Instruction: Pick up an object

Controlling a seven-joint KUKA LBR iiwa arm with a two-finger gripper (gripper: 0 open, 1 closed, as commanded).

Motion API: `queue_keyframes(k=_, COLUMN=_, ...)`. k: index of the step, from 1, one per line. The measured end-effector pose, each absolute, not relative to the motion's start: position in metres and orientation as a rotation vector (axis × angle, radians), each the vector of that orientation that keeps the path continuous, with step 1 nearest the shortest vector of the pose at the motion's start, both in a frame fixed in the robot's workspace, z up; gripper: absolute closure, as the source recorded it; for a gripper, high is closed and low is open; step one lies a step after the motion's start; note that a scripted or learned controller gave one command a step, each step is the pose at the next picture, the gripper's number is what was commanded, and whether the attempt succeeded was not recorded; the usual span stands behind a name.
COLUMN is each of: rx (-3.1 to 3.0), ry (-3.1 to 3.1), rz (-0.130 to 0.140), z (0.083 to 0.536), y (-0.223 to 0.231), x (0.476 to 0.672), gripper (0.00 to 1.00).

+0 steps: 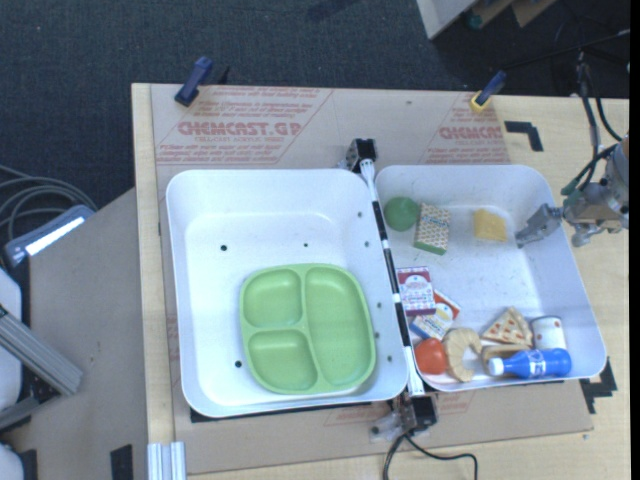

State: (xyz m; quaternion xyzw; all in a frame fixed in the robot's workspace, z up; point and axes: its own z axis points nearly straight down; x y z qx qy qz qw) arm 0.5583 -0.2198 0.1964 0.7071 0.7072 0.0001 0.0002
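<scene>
The right bin [560, 268] holds the loose objects. A green ball [402, 213], a patterned box [433, 228] and a yellow block [490, 226] lie along its far side. Near its front lie a red and white carton [416, 292], a tomato [431, 356], a round cracker [461, 352], a pizza slice [506, 328], a small can [548, 332] and a blue bottle [530, 365]. My gripper [540, 225] reaches in over the bin's right rim, just right of the yellow block and apart from it. Nothing shows in its grasp.
The left bin [200, 268] carries a green divided plate [305, 326]. A black divider strip [385, 258] runs between the bins. Blue and yellow clamps [192, 81] sit at the board's far edge. Cables hang at the far right.
</scene>
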Motion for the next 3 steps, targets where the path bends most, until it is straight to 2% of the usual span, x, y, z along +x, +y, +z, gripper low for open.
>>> queue_keyframes(k=1, rx=2.218, ry=2.223, rz=0.002, z=0.164, y=-0.166, x=0.634, gripper=0.00)
queue_keyframes(k=2, rx=2.223, ry=2.222, rz=-0.001, z=0.091, y=-0.205, x=0.636, gripper=0.00)
queue_keyframes(k=3, rx=2.220, ry=2.228, rz=0.008, z=0.086, y=-0.214, x=0.636, gripper=0.00)
